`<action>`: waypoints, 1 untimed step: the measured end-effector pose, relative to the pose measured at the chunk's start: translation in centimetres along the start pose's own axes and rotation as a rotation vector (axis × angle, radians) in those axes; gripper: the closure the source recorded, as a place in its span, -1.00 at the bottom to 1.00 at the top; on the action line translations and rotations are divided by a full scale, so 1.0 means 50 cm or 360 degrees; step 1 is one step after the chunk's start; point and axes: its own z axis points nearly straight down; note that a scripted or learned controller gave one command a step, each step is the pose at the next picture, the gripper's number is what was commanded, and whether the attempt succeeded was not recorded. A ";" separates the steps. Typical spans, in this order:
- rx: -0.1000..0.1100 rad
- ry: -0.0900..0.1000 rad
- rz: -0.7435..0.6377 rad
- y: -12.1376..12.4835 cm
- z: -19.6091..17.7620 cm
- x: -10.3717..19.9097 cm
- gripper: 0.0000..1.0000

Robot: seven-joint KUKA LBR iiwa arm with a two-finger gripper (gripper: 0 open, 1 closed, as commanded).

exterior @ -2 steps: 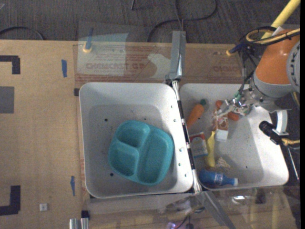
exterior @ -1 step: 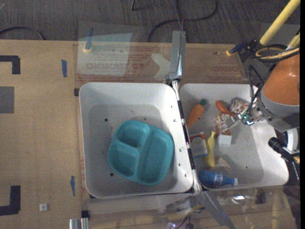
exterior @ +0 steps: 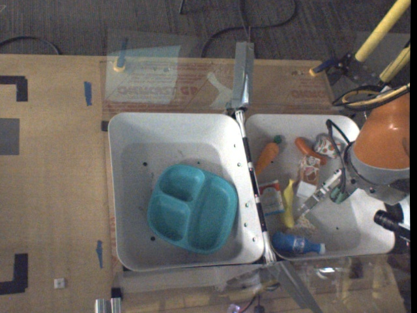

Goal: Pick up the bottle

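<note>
The bottle [exterior: 294, 244] is blue with a pale label. It lies on its side at the near edge of the right bin [exterior: 365, 237], its neck pointing right. My gripper [exterior: 308, 205] reaches in from the right and slants down-left over the middle of that bin. Its tip hangs above and slightly right of the bottle, close to a yellow banana [exterior: 288, 211]. Nothing is visibly held by it.
The right bin also holds a toy carrot [exterior: 267, 156], a sausage [exterior: 305, 147], a small white box [exterior: 305, 190] and other small items near the arm. A teal divided plate [exterior: 193, 207] lies in the left bin [exterior: 130, 142]. The orange wrist band [exterior: 384, 139] overhangs the right bin's right side.
</note>
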 end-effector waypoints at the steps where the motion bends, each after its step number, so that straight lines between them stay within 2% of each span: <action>1: -0.0007 -0.0005 0.0010 -0.002 -0.021 -0.005 1.00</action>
